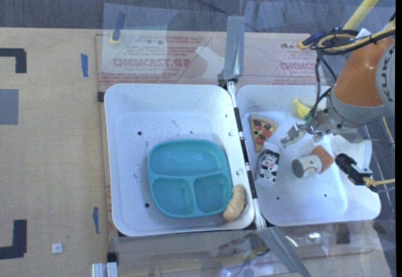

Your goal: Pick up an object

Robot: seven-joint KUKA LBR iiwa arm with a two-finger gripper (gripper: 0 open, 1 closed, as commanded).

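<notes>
Over the right-hand shallow white bin (pixel 326 203) hangs the grey arm with its orange band (pixel 363 81), and its two-finger pincer (pixel 300 131) sits low at the arm's left end, metal fingers pointing left and slightly down; whether they are spread or pressed together cannot be told, and nothing is seen between them. Just below the pincer lies a small cylinder with a grey end and an orange-brown end (pixel 312 162), its long axis running from lower left to upper right, grey face toward the lower left. Left of the pincer rests a toy pizza slice (pixel 262 129), tip pointing down, and below that a small black-and-white carton (pixel 269 165). A yellow piece (pixel 301 108) lies just above the pincer. Far to its left, in the other white bin (pixel 125 119), lie a teal divided plastic tray (pixel 190 177) and, touching the tray's lower right corner, a tan bread-like piece (pixel 235 202).
</notes>
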